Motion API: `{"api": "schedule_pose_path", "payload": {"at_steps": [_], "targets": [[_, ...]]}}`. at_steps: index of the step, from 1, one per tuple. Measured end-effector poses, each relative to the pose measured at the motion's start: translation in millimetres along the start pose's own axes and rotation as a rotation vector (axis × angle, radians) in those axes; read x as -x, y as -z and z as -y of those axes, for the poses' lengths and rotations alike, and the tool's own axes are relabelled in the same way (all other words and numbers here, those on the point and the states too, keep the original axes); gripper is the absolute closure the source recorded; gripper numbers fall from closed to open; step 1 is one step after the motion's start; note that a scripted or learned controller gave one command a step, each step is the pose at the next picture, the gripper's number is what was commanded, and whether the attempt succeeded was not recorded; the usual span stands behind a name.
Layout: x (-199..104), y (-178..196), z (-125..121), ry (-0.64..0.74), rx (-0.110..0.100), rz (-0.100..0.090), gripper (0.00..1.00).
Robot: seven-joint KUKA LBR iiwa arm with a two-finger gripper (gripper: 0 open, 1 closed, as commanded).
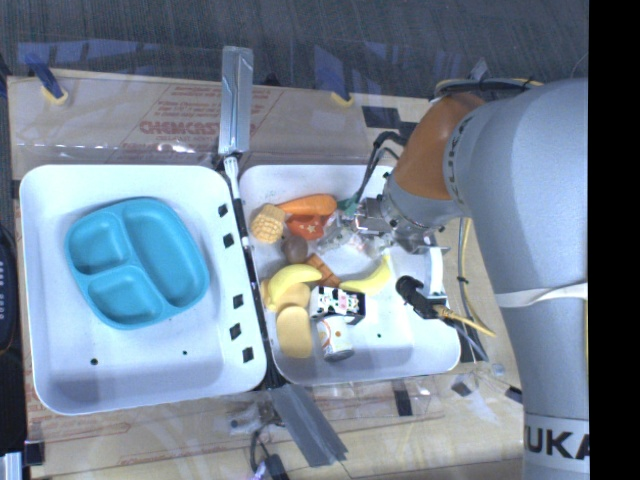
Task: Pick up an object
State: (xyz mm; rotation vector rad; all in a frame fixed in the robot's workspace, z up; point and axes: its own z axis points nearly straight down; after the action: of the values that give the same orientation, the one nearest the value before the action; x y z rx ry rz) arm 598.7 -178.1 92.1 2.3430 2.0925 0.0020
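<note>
The claw [352, 218], whose state I cannot tell, is low in the right bin [440, 353] just beside the carrot [310, 206] and corn [266, 224], while the blue plate [137, 260] lies in the left bin [50, 368].

left bin [60, 368]: blue divided plate [137, 260] | bench: metal divider [235, 103], red-printed sheet [170, 108]

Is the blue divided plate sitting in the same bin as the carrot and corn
No, the blue divided plate lies in the left bin, while the carrot and corn are in the right bin.
</note>
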Motion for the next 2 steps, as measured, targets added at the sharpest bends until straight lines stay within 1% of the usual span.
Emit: {"api": "schedule_pose_path", "payload": {"at_steps": [1,2], "targets": [[-25,-1,-6,-0.028,-0.003,0.001,0.0],[-47,34,-53,0.101,-0.004,0.002,0.0]]}}
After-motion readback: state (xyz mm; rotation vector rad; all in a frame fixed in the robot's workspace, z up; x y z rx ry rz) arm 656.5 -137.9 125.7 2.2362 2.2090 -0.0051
